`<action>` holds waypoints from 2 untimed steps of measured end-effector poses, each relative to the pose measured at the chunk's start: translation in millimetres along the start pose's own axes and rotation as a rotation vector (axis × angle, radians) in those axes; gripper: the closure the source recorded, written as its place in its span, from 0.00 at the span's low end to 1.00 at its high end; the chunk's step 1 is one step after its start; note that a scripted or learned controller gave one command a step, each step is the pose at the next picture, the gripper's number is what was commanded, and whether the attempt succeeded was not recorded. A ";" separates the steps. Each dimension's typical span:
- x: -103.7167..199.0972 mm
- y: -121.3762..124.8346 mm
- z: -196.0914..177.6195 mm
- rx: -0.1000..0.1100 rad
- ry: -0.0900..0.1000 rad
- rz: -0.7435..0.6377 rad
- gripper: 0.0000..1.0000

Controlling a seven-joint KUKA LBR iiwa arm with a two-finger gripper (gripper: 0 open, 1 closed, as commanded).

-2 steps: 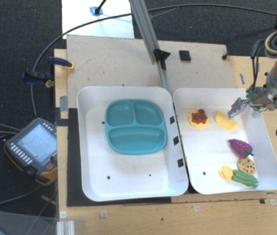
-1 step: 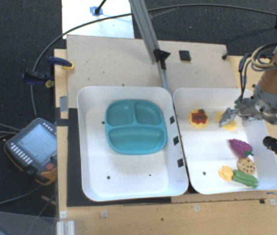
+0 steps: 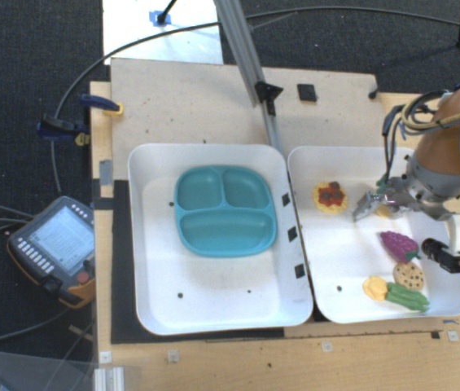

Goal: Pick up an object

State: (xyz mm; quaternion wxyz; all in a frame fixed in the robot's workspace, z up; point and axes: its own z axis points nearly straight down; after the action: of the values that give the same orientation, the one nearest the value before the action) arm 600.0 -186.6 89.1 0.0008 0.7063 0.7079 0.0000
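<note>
My gripper (image 3: 374,204) hangs low over the right bin (image 3: 352,304), in its upper middle part, with the arm coming in from the right. Just left of it lies a small round toy pizza (image 3: 330,196), yellow with red topping. A bit of something yellow (image 3: 384,212) peeks out right under the gripper. Below it lies a purple toy eggplant (image 3: 398,244). Further toward the front are a speckled cookie (image 3: 409,277), a yellow piece (image 3: 374,287) and a green pickle (image 3: 407,298), all close together.
The left bin (image 3: 156,300) holds a teal divided plate (image 3: 225,210). A black clip (image 3: 291,233) sits on the shared wall between the bins. A slanted metal rod (image 3: 244,47) crosses the board behind them.
</note>
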 end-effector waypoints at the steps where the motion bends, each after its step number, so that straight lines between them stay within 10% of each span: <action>1: -0.3 1.3 -13.0 -0.004 -0.001 0.000 1.00; 2: -7.2 3.5 -58.5 -0.004 0.000 0.001 1.00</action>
State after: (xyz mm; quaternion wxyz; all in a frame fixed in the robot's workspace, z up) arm 603.5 -193.8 147.6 0.0023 0.7068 0.7074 0.0012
